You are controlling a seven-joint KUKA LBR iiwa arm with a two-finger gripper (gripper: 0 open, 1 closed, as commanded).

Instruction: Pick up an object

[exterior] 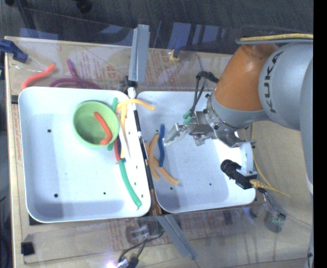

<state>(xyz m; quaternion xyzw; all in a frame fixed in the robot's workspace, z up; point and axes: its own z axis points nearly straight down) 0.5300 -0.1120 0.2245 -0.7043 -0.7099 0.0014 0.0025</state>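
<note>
- Two shallow white plastic bins (68, 200), smooth and faintly glossy.
- Round green plastic bowl (91, 128), matt.
- Wooden-looking bench top (68, 236), pale and printed.
- Grey arm shell (289, 88), smooth with satin sheen.

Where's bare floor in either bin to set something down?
Left bin: bare left of and below the green bowl. Right bin: bare lower middle, beneath the gripper. Crowded along the shared rim: blue piece, orange pieces, green strip.
</note>
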